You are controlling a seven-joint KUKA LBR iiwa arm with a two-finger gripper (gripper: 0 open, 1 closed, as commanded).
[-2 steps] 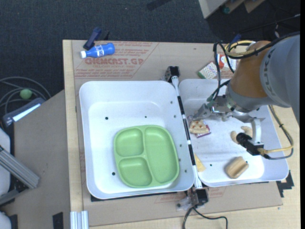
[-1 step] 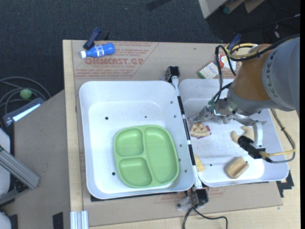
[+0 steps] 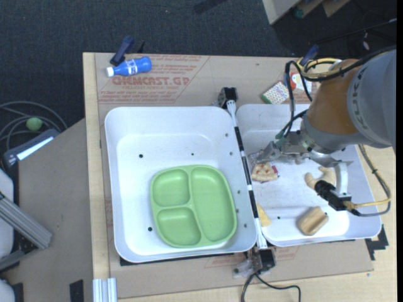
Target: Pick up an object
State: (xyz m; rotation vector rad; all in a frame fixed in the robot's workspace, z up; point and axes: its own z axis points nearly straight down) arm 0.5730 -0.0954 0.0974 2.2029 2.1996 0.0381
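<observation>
My gripper (image 3: 272, 153) hangs low over the left part of the right bin (image 3: 360, 230), reaching in from the right under the grey arm with its orange band (image 3: 330, 106). Just below its tip lies a small pizza-slice toy (image 3: 265, 172), red and tan, close to the bin's left wall. A tan bread roll (image 3: 312, 221) rests near the front of the same bin. A small yellow piece (image 3: 263, 218) sits at the front left corner. Another pale tan item (image 3: 312, 180) lies partly under the arm's black cable fitting.
The left bin (image 3: 126, 131) holds a green divided plate (image 3: 192, 205). A blue and white bottle (image 3: 130, 67) lies on the cardboard behind the bins. A small printed packet (image 3: 276, 94) sits behind the right bin. Black clips join the bins at the rear (image 3: 228, 97) and the front.
</observation>
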